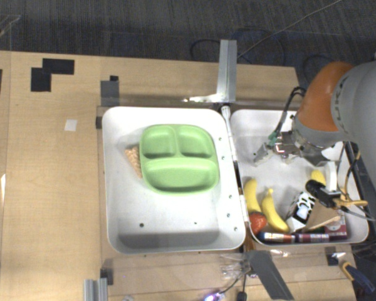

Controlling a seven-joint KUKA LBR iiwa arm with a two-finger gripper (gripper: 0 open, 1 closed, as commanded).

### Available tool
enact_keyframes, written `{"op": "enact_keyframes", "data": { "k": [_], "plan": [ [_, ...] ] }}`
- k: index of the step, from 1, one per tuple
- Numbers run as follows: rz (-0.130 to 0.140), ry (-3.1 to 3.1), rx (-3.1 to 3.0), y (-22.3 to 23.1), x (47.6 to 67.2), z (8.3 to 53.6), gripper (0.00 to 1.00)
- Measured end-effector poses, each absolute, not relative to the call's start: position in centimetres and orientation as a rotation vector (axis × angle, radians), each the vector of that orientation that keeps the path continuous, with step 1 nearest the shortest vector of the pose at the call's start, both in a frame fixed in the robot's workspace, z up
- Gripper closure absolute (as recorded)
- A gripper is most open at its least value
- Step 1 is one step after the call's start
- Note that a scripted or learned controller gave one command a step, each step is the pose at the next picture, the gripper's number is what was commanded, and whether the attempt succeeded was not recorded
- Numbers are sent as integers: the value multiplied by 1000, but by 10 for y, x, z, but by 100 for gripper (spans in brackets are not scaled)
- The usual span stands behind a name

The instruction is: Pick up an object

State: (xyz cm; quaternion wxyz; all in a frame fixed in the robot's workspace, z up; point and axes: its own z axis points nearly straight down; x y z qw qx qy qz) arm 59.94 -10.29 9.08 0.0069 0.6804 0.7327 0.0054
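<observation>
Here the gripper (269,150) hangs over the right bin (250,123) with nothing between its fingers, whose spread I cannot tell, well above the bananas (263,205) lying at the bin's near edge.

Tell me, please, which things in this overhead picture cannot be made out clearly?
- Gripper: in the camera view its fingers are small and blurred, so their state is unclear.
- Tan object: mostly hidden under the green divided plate in the left bin.
- Items by the bananas in the right bin: piled, overlapping, partly covered by the arm and cables.
</observation>
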Motion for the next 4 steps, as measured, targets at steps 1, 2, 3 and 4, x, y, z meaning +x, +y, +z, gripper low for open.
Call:
{"op": "enact_keyframes", "data": {
  "k": [1, 2, 3, 4],
  "plan": [
    [11, 2386, 2021, -150, 532, 92, 0],
    [11, 2391, 2020, -158, 632, 89, 0],
    [16, 2327, 2093, -128, 491, 92, 0],
    [20, 2014, 2396, -94, 564, 91, 0]
  ]
}}
